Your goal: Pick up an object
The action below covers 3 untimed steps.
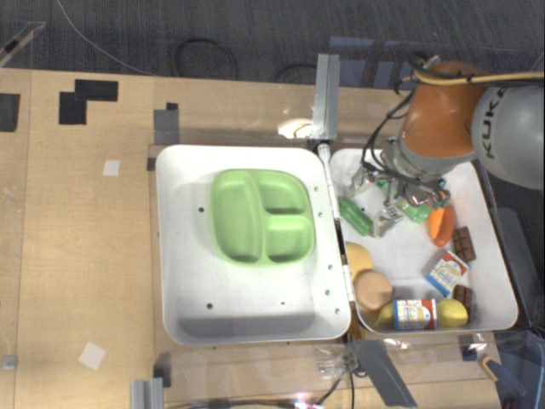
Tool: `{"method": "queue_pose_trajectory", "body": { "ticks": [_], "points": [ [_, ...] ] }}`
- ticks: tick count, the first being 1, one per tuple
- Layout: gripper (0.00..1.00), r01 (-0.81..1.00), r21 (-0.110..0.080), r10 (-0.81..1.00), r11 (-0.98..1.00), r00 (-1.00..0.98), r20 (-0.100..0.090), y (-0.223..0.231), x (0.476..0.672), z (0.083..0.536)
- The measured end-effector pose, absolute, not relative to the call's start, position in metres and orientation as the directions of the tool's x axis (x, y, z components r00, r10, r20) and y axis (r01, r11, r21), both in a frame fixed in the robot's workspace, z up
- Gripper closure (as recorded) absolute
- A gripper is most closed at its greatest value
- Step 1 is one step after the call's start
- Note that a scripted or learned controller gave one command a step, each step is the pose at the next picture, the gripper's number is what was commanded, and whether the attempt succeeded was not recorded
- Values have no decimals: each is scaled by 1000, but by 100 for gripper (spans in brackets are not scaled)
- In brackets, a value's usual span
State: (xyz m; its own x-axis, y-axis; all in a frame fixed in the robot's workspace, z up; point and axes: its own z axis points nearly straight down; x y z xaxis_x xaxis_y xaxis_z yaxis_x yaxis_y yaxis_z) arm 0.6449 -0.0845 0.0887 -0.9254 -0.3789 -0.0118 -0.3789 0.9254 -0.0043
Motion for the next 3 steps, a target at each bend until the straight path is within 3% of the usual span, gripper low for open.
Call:
{"method": "queue_pose_trajectory", "body": {
  "ticks": [1, 2, 3],
  "points": [
    [0, -599, -9, -599, 800, -800, -11, -126, 663, 140],
    [0, -559, -8, -559, 829, -829, -12, -148, 653, 89],
    [100, -560, -14, -560, 829, -828, -22, -147, 656, 104]
  ]
}}
